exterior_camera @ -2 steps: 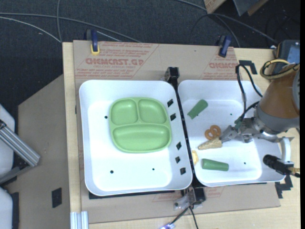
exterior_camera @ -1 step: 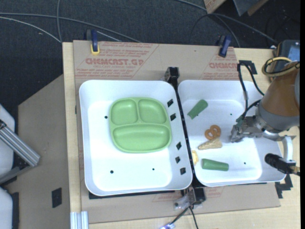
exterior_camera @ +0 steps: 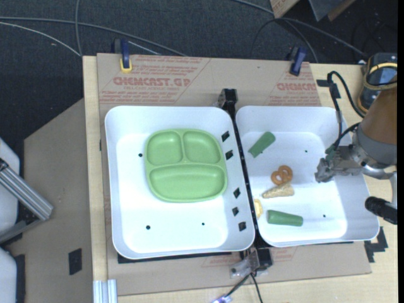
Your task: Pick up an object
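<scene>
The right bin (exterior_camera: 328, 229) holds a green block (exterior_camera: 261, 144) at its upper left, an orange ring (exterior_camera: 283, 175) in the middle, a pale yellow wedge (exterior_camera: 278, 192) just below the ring, and a green cylinder (exterior_camera: 285, 218) lying near the front. My gripper (exterior_camera: 326, 170) hangs over the right side of this bin, to the right of the orange ring and apart from every object. Nothing shows between its fingers.
The left bin (exterior_camera: 126, 232) holds a green divided plate (exterior_camera: 185, 165). A black divider with clips (exterior_camera: 235, 169) runs between the bins. Clamps (exterior_camera: 125, 53) hold the cardboard base at the back. A metal rail (exterior_camera: 22, 191) lies at the far left.
</scene>
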`<action>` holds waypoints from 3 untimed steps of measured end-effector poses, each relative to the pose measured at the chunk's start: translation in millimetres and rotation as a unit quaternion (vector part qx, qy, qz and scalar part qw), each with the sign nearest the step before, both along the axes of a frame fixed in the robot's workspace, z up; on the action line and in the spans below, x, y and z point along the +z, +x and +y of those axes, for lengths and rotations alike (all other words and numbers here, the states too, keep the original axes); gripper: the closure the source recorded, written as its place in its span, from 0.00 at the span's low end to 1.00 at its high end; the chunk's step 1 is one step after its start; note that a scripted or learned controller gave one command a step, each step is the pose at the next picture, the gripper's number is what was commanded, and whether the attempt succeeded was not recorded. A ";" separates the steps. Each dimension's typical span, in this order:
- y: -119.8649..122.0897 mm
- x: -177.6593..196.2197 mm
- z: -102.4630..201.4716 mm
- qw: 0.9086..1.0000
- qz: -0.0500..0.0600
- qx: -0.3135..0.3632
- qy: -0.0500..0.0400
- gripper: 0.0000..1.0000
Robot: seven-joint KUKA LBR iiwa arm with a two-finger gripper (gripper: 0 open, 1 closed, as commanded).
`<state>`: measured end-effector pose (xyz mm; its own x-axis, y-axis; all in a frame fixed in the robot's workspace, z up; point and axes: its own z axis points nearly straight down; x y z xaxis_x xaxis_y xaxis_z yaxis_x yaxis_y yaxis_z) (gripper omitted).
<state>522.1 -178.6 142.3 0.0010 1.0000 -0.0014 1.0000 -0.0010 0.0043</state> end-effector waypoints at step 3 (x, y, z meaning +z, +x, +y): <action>3.9 96.5 58.9 1.000 0.003 0.004 0.002 1.00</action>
<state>526.0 -119.7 238.9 -0.0064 1.0000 0.0035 1.0000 0.0064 -0.0018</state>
